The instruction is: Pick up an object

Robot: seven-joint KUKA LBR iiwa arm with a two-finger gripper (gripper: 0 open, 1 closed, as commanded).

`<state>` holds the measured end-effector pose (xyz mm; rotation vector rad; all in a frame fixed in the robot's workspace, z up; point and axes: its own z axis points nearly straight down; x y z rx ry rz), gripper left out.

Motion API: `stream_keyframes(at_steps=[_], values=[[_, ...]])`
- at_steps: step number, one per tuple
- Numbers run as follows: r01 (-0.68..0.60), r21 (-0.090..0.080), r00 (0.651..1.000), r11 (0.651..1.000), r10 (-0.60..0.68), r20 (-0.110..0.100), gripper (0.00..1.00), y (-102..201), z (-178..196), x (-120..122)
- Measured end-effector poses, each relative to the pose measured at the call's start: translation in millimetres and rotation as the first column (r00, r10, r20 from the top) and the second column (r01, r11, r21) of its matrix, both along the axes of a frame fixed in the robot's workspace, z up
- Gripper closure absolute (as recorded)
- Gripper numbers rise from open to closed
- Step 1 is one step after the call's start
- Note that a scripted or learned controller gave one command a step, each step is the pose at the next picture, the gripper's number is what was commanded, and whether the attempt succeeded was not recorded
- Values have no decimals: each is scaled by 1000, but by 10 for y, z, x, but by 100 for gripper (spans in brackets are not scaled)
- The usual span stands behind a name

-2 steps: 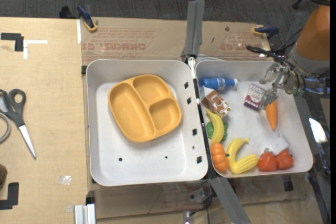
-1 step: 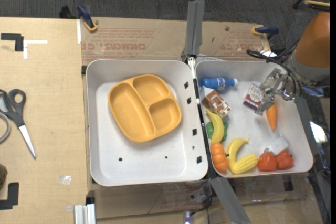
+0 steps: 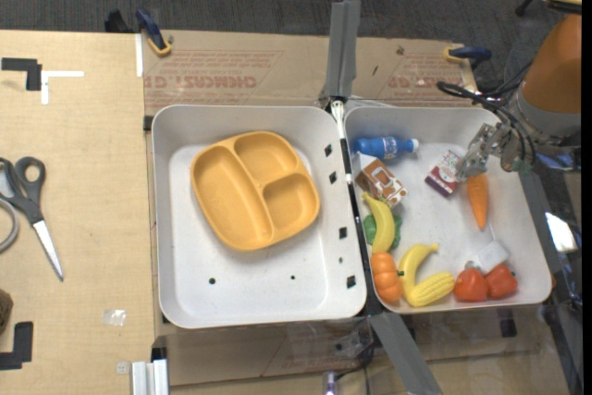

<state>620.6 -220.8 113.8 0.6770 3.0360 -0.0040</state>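
The right bin (image 3: 532, 227) holds several toy foods. A red and white packet (image 3: 445, 173) lies at its upper middle, and an orange carrot (image 3: 477, 201) sits just to the right of it. My gripper (image 3: 483, 149) hangs over the bin's upper right, just above and to the right of the packet and above the carrot's top end. Nothing visibly rides in it. A blue bottle (image 3: 384, 145) lies along the back. A brown snack box (image 3: 382, 182), a banana (image 3: 381, 217) and a green pepper (image 3: 380, 236) line the left wall.
Along the right bin's front lie an orange fruit (image 3: 385, 278), a second banana (image 3: 415, 259), a yellow corn piece (image 3: 431, 290) and two red tomatoes (image 3: 486, 283). An orange divided plate (image 3: 255, 190) sits in the left bin (image 3: 176, 291). Scissors (image 3: 33, 213) rest on the bench at far left.
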Motion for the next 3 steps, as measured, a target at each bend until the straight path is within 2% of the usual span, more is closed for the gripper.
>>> stream_keyframes(at_steps=[1, 2, 3], values=[[16, 9, 1000, 1000, -16, -25, 100, 927, 1062, 158], [-88, 9, 996, 996, 88, -29, 100, 522, -173, -171], [-88, 9, 996, 996, 88, -29, 0, 523, -175, -171]])
